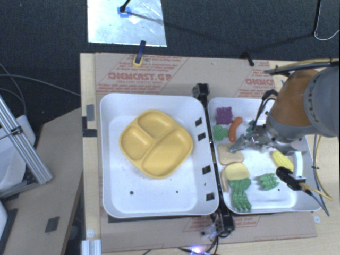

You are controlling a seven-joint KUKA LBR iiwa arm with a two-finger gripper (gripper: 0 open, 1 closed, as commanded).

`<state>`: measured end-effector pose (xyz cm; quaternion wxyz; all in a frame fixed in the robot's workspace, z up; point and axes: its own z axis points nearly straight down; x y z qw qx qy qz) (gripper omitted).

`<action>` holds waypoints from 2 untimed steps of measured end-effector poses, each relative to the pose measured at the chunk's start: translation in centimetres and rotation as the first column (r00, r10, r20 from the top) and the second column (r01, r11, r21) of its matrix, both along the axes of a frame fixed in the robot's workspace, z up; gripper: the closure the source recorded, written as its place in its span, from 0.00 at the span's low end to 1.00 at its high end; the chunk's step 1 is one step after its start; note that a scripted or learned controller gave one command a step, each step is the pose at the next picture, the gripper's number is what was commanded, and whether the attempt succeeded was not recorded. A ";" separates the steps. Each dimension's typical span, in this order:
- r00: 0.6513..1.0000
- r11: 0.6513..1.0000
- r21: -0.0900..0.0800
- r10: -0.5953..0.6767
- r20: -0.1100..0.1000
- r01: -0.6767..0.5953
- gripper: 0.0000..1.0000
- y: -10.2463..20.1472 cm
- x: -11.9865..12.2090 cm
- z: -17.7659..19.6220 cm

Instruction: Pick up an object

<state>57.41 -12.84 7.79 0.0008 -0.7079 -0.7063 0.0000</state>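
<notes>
Hovering low in the right bin (297, 201), gripper (240, 142) sitting just above the toast slice (229, 154) beside the sausage (235, 128); grip unreadable. Crowding near the left wall; leaving bare floor toward the right rim.

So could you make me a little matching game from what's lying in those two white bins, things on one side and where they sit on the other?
Things:
1. yellow three-compartment plastic plate
2. purple toy grape bunch
3. yellow toy corn cob
4. green toy broccoli piece

Places:
A. right bin, near front edge
B. left bin, middle
C. right bin, far left corner
D. right bin, right side, under the arm

Pairs: 1-B, 2-C, 3-D, 4-A
</notes>
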 end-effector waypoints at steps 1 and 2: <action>1.000 1.000 0.001 0.012 0.007 -0.012 0.00 7.4 -2.8 11.2; 1.000 1.000 -0.001 0.000 0.002 0.000 0.00 3.8 -1.2 0.5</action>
